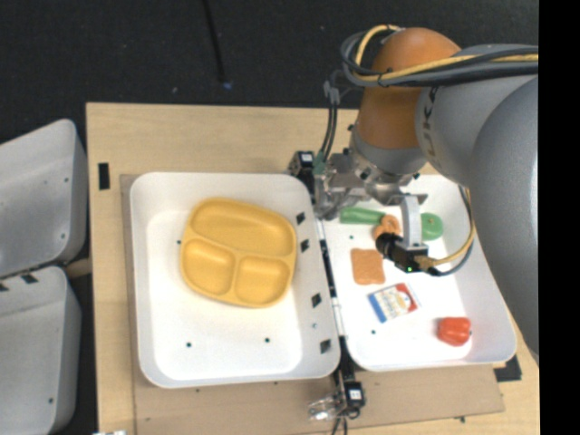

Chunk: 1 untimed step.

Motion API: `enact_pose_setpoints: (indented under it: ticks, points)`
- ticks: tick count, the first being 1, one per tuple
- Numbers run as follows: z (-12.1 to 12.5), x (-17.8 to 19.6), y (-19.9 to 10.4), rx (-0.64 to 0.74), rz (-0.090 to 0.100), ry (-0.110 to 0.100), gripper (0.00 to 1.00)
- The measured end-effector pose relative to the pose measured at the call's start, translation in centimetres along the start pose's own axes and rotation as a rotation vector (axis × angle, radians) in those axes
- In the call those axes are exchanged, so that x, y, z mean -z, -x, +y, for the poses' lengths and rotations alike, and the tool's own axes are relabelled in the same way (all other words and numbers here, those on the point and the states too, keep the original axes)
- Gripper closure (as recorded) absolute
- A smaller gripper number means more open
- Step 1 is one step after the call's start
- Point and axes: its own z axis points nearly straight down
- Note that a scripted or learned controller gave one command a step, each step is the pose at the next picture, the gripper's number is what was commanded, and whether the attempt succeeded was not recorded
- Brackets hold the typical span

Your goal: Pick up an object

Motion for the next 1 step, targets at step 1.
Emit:
enact_pose_setpoints:
  ticks: [1]
  points:
    - [0.97, 1.89, -4.66, 0.001, 0.001, 0.000, 1.00]
